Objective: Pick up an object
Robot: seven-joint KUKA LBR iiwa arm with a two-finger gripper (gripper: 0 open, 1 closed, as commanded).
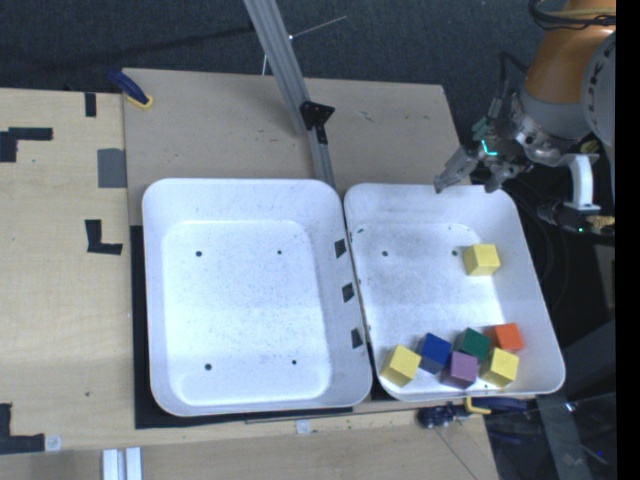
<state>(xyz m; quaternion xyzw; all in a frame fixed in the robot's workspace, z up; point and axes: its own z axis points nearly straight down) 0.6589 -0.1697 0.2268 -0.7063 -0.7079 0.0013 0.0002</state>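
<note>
Now gripper [466, 175] hovers over right bin's [415, 203] far rim, fingers spread, nothing held. Lone yellow cube [482, 259] just nearer, clear all round: best target. Descend straight, straddle flat faces.

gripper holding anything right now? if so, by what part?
Nothing held. The gripper hangs above the right bin's far rim, fingers spread; the blocks lie on the bin floor.

The arm [570, 53] enters from the upper right, orange band above the wrist. The gripper [470, 171] points down-left, fingers [450, 175] spread and holding nothing.
</note>
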